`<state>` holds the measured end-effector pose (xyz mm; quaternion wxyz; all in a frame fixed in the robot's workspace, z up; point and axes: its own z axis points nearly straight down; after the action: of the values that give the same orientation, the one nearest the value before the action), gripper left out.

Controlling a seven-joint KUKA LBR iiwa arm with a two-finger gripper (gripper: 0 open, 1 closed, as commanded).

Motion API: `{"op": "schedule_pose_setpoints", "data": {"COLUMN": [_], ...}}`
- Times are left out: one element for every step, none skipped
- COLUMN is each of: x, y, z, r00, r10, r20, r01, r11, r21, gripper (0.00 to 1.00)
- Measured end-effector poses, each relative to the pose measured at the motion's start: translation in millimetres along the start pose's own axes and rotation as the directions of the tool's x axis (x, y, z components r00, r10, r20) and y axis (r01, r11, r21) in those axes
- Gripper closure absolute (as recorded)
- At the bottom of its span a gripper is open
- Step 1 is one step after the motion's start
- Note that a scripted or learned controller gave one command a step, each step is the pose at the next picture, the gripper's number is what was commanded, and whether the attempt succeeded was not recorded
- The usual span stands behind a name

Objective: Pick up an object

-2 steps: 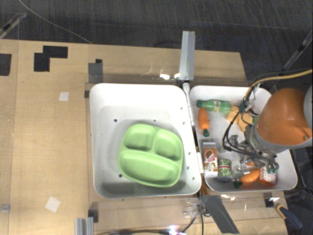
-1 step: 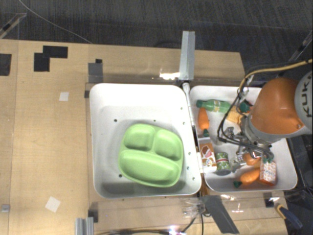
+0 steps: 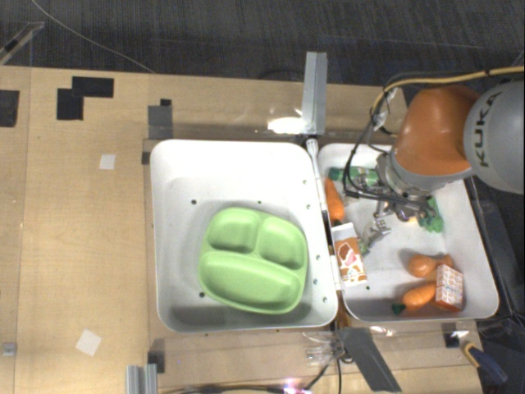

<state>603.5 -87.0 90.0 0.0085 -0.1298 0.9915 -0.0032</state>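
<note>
Camera view showed the gripper (image 3: 379,230) hanging low over the middle of the right bin (image 3: 480,245), its fingers parted a little with nothing between them. No object was in its grasp. The candidates lay around it: a small carton (image 3: 349,258) propped against the bin's left wall, an orange carrot-like piece (image 3: 333,200) further up that same wall, a round orange item (image 3: 423,264) and a carrot (image 3: 417,295) toward the bottom right corner beside a patterned box (image 3: 449,287), and a green thing (image 3: 432,221) partly under the wrist. The left bin (image 3: 172,220) carried a green divided tray (image 3: 253,258).

The likeliest failure, in my judgement, was closing on bare floor, since the fingertips sat between the carton and the round orange item, touching neither. A descent nearer the carton could pin it against the wall and tip it instead of gripping it. The round item would probably roll off a glancing pinch.
</note>
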Motion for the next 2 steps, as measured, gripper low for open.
{"op": "schedule_pose_setpoints", "data": {"x": [58, -53], "y": [-3, -14], "z": [-2, 2], "r00": [1.0, 1.0], "r10": [-0.007, 0.018], "r20": [-0.001, -0.02], "r01": [0.007, -0.018], "r11": [1.0, 1.0], "r21": [-0.003, -0.009], "gripper": [0.0, 0.0]}}
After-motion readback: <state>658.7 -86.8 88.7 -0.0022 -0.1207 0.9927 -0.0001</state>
